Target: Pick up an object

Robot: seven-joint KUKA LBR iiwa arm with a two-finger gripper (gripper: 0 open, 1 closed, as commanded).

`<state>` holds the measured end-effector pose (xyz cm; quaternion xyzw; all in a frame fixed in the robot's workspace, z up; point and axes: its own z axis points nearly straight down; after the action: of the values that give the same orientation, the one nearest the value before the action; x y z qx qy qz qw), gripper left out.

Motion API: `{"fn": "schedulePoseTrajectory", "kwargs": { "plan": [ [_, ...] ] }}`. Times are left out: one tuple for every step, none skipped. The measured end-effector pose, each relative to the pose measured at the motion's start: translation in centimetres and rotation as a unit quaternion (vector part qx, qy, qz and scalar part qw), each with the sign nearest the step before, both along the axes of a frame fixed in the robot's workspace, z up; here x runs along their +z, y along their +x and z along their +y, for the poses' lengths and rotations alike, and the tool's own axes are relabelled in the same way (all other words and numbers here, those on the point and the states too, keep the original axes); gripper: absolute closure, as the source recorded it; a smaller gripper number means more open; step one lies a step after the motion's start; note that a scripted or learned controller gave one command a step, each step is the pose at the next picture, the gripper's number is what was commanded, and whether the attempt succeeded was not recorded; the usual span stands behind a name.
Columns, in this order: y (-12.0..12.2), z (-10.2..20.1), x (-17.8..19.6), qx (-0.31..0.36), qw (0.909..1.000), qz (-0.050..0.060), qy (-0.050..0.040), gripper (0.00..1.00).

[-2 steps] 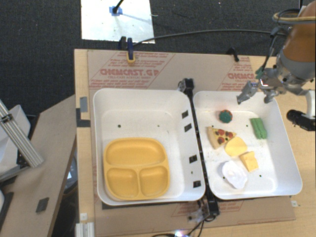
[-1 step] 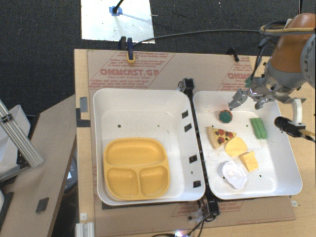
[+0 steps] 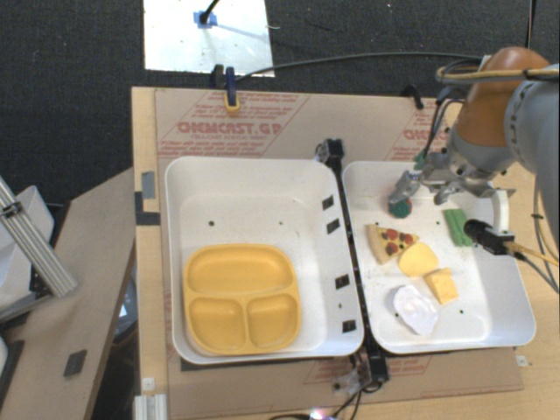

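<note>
Here the gripper (image 3: 405,192) is seen low over the bin on the view's right (image 3: 495,310), close to its far edge and nearer its inner wall than its outer one. How wide it is set cannot be told, as it is viewed from above and at a slant. A small dark green thing (image 3: 400,207) is found right at its tip. Whether this is gripped, merely touched or only lying beneath cannot be made out, and its shape is too small to be read.

From that spot, every other candidate lies toward the near edge. The pizza slice (image 3: 388,241) is nearest, just nearward of the gripper, with its point turned toward the inner wall. A round yellow piece (image 3: 418,259) is set touching the slice, a yellow wedge (image 3: 443,285) beyond it, and a white lump (image 3: 414,310) closest to the near edge. A green block (image 3: 457,227) lies toward the outer wall, its long axis running roughly far to near; its far end is partly covered by the wrist.

It is judged that the dark green thing is the one in hand, so a straight lift is called for.

The other bin (image 3: 262,186) carries a yellow divided tray (image 3: 242,297), well apart from the gripper.
</note>
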<state>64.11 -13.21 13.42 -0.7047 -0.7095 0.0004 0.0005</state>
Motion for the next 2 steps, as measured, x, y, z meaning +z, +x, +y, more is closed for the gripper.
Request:
{"fn": "schedulePoseTrajectory", "kwargs": {
  "plan": [
    [0.0,0.1,-5.2,0.000,1.0000,0.000,-0.0003,0.00],
    [0.2,0.0,-3.7,0.000,1.0000,-0.003,-0.0006,1.00]
  ]
}}
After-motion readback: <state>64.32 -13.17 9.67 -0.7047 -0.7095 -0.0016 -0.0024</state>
